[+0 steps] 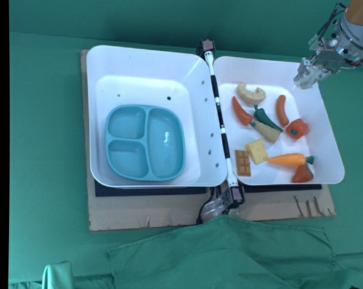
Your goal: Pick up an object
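Observation:
The right bin (325,131) holds several toy foods: a beige croissant-like piece (251,92), a red chilli (241,111), a sausage (282,109), a green and beige piece (266,124), a red pepper (297,128), a yellow cheese wedge (257,151), a brown chocolate bar (242,162), an orange carrot (288,159) and a strawberry (302,174). My gripper (306,76) hangs above the bin's far right corner, up and right of the sausage, with nothing seen between its fingers.
The left bin (146,62) holds a blue divided plate (145,142). A black and white hinge bar (220,119) runs between the bins. Both stand on a cardboard sheet (139,212) on green cloth, with a cloth fold (229,251) at the front.

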Motion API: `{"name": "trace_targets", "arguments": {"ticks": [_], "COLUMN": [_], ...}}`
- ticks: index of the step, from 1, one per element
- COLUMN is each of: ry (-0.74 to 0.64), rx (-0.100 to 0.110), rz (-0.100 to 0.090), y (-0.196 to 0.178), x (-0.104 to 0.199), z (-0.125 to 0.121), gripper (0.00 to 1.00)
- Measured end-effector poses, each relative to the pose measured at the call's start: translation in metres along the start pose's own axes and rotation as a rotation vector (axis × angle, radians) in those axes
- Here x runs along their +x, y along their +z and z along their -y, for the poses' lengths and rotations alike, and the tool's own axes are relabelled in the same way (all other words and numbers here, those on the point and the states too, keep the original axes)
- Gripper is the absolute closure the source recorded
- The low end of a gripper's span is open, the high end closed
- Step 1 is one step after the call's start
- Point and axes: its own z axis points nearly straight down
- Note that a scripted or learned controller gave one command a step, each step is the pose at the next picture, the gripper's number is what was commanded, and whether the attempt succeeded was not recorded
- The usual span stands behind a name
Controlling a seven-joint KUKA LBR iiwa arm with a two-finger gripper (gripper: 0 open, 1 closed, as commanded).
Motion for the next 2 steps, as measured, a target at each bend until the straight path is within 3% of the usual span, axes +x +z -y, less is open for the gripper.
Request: {"name": "trace_targets", "arguments": {"ticks": [1,2], "ry": [-0.002,0.001], "rx": [-0.006,-0.013], "rz": [0.001,0.004], "y": [0.000,-0.014], "x": [0.000,-0.001], "z": [-0.004,-0.004], "gripper": [0.00,1.00]}}
